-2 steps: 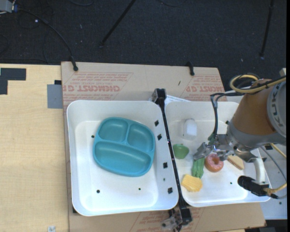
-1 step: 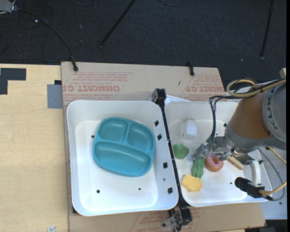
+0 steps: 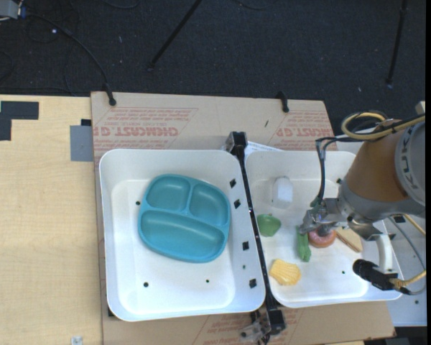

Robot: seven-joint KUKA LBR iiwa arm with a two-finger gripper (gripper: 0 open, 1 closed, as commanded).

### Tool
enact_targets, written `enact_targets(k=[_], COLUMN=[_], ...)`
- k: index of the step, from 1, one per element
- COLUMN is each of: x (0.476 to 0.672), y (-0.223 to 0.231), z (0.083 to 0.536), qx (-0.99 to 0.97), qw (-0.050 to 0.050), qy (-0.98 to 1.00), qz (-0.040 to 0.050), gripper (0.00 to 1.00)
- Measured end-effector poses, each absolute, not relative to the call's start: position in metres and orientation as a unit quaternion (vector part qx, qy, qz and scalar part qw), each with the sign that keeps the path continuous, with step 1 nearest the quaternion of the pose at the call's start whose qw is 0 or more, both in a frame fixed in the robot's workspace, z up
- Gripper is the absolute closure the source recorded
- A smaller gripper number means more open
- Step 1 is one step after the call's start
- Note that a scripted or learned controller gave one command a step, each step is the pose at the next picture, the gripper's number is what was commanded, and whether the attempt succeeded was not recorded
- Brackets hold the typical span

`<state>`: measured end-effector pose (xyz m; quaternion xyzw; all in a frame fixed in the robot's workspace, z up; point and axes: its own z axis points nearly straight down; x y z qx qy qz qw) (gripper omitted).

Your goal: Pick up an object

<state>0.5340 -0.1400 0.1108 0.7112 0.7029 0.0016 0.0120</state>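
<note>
My gripper [image 3: 317, 223] reaches down into the right bin [image 3: 302, 165] from the right, under the grey arm with its orange band. It hovers over a pink round piece [image 3: 322, 238] and right beside a dark green stick-shaped piece [image 3: 302, 247]. A light green piece [image 3: 269, 226] lies to the left, near the divider. A yellow ridged piece [image 3: 285, 272] sits toward the bin's front. A white cup-like piece [image 3: 282, 190] stands further back. A tan flat piece [image 3: 348, 240] lies partly under the arm.
The left bin [image 3: 122, 264] holds a teal divided plate [image 3: 184, 217]. A black divider rail [image 3: 248, 221] runs between the bins. Cables and a black fitting [image 3: 373, 273] hang at the right bin's front right corner. Cardboard lies under both bins.
</note>
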Motion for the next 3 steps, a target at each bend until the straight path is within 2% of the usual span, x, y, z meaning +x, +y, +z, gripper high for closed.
enact_targets(k=[1,2,3], x=[0.534,0.534,0.529], y=[-0.146,-0.147,-0.095], z=[0.173,0.225,0.231], qx=[0.709,0.707,0.705], qw=[0.001,0.001,-0.002], qy=[0.706,0.708,0.709], qz=[0.0005,0.0008,-0.0001], gripper=[1.00,1.00,1.00])
